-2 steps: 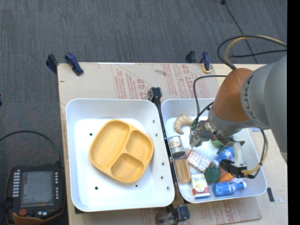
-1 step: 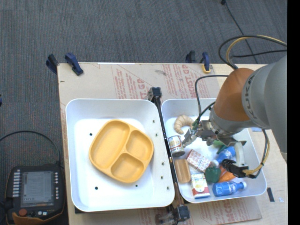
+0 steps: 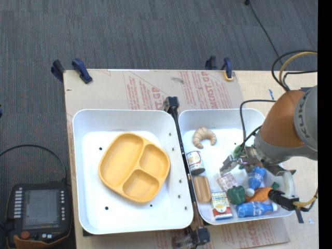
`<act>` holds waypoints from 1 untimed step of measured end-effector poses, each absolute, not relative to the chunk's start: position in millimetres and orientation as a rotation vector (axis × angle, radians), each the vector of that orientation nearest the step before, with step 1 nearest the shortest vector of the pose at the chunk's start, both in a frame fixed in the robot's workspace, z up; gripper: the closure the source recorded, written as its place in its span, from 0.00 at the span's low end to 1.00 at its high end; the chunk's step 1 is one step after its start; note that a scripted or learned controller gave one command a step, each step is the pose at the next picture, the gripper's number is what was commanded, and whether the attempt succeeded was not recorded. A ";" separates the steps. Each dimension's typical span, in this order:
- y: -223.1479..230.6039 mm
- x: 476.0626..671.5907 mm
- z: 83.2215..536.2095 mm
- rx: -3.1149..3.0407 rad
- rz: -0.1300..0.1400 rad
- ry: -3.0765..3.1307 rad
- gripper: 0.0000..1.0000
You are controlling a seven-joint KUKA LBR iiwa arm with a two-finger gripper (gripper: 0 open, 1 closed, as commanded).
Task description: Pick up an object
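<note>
- Reaching in from the right, the arm [image 3: 290,126] hangs its gripper [image 3: 234,162] over the right bin [image 3: 218,121]; whether it is open cannot be told.
- Beneath it lie a packet [image 3: 227,181], two blue bottles [image 3: 256,178], a green pepper [image 3: 236,194] and a carrot [image 3: 261,193].
- A croissant [image 3: 204,136] sits at the far side, with open floor around it.
- A small can [image 3: 195,163] and a juice carton [image 3: 221,205] carry labels too small to read.
- The left bin [image 3: 88,123] holds a yellow divided plate [image 3: 134,166].
- Red lettering on the cardboard [image 3: 150,90] is unreadable.
</note>
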State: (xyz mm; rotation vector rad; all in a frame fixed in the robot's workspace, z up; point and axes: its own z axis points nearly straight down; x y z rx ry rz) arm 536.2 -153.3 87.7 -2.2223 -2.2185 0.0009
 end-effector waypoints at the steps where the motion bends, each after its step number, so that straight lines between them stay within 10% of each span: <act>1: -152.6 537.2 97.8 -2.224 -0.002 -2.215 1.00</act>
